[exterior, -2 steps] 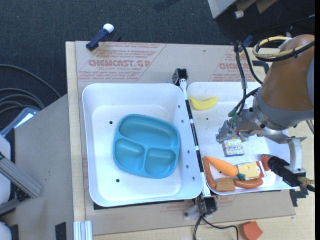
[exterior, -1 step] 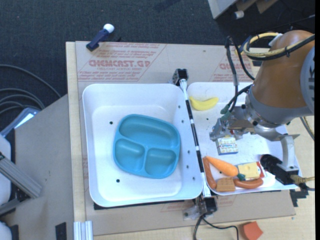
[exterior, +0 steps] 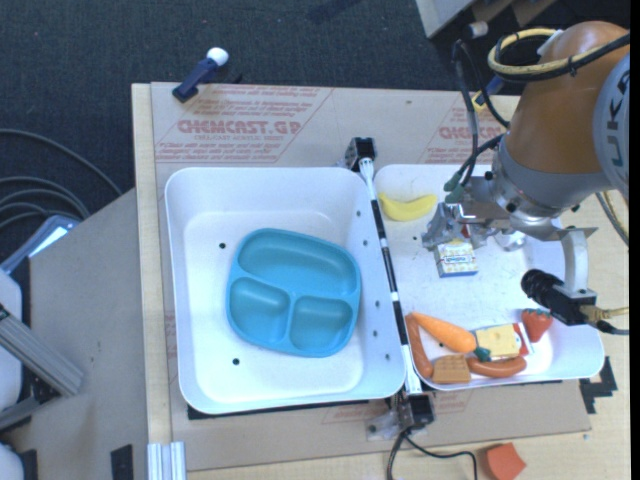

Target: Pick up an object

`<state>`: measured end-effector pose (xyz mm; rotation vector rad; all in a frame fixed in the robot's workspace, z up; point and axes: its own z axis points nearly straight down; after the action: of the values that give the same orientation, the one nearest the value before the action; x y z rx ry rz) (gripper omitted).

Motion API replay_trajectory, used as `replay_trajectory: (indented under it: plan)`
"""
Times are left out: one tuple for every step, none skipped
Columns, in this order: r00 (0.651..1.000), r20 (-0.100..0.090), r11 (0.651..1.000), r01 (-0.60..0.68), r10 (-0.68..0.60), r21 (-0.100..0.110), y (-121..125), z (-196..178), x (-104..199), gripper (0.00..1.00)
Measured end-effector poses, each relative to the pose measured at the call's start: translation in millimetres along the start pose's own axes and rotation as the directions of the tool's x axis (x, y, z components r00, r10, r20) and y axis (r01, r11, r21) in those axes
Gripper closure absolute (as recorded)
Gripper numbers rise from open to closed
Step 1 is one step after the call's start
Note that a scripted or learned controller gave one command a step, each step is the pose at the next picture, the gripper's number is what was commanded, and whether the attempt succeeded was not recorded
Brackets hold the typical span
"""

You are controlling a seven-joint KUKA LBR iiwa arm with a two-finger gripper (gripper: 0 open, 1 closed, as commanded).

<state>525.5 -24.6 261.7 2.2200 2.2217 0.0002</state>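
The arm hangs over the right bin [exterior: 560, 368], its gripper [exterior: 455, 236] low above the bin's middle. Right under it sits a small box [exterior: 457, 260] with a printed label, seeming to hang just beneath the fingers, but I cannot tell from here how far open the hand is or whether it has the box at all. A banana [exterior: 407, 207] lies near the bin's far left corner, just beside the gripper. Along the near edge sit a carrot [exterior: 444, 332], a cracker [exterior: 451, 370], a sausage [exterior: 497, 367], a yellow block [exterior: 500, 342] and a strawberry [exterior: 537, 324], crowded together. The left bin [exterior: 190, 268] holds a blue divided plate [exterior: 293, 292].

I judge this the reaching or grasping step, aimed at the box. Next it wants a firm close on the box and a straight lift.
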Motion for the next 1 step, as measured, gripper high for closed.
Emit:
replay_trajectory:
  plan:
    - [1.0,-0.001,1.0,0.0,0.0,0.004,-19.3,-4.1,6.2,1.0]
